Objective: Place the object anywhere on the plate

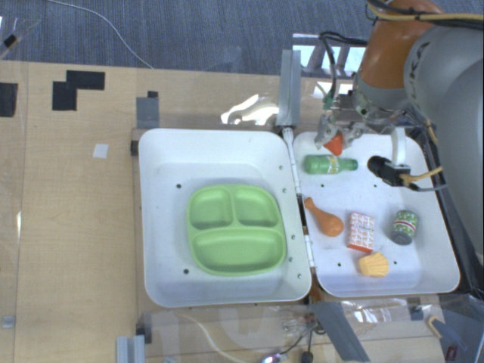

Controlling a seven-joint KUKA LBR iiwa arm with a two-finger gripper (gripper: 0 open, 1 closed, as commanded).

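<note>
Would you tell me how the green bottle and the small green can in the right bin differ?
The green plastic bottle lies on its side at the bin's far end, near the gripper; the small green can sits nearer the right wall. The bottle is longer and slimmer, the can short and stubby. Both are green.

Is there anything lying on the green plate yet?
No. The green plate in the left bin has all three compartments bare, and the toys, such as the green bottle, lie in the right bin.

A robotics lab: KUKA arm (423,59), wooden bench (68,225), two white bins (162,278), loose cables (98,17).
</note>
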